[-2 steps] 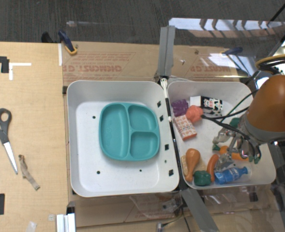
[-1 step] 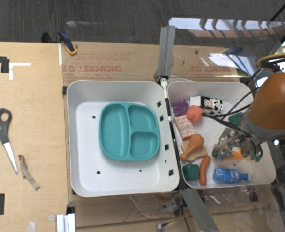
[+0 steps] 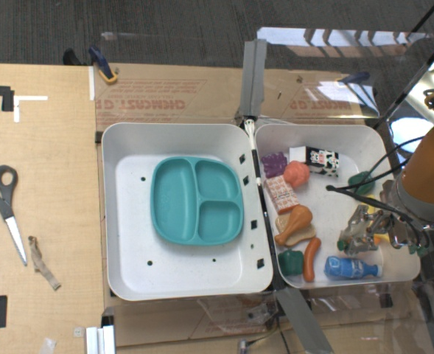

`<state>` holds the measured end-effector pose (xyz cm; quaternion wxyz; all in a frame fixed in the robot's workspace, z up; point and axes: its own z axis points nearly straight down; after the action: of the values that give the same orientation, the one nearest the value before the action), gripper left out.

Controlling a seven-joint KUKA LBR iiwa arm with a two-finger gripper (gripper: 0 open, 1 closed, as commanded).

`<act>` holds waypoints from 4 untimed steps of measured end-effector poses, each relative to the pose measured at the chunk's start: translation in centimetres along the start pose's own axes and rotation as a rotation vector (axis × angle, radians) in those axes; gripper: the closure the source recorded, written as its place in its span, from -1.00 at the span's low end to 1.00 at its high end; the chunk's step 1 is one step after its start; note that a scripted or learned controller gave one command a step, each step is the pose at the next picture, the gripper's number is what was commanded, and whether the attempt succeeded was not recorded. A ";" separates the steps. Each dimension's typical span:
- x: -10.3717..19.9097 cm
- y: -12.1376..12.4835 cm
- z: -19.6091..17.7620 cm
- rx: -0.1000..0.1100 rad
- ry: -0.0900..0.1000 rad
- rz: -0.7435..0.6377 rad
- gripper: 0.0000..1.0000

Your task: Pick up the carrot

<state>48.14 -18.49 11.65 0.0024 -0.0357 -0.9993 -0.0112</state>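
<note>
The carrot [image 3: 310,259] lay in the right bin [image 3: 364,135], near the front wall. It sat between a green toy [image 3: 291,262] and a blue bottle [image 3: 351,268], close to each. Just above it was a toy chicken leg [image 3: 295,223]. Nothing was touching the carrot from above.

The gripper [image 3: 358,234] hung over the same bin, a little to the right of the carrot and apart from it. Its metal parts were a jumble from that angle, so it could not be told if the jaws were spread or pressed together. Nothing could be seen pinched in them.

The left bin [image 3: 121,198] held a teal plate [image 3: 197,200] with three parts.

So the job looked hardly begun. The arm was near, but the carrot was not yet grabbed or lifted. It would need to move over the carrot, go down, and squeeze.
</note>
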 end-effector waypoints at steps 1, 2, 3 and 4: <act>0.2 -1.4 -0.6 -0.012 0.015 -0.227 1.00; -0.4 2.1 -3.0 0.022 -0.002 -0.613 1.00; -5.4 8.3 -8.4 0.022 -0.002 -0.636 1.00; -10.4 10.3 -18.9 0.023 -0.002 -0.766 1.00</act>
<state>59.28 -9.41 30.67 -0.0027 0.3403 -0.9403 -0.0001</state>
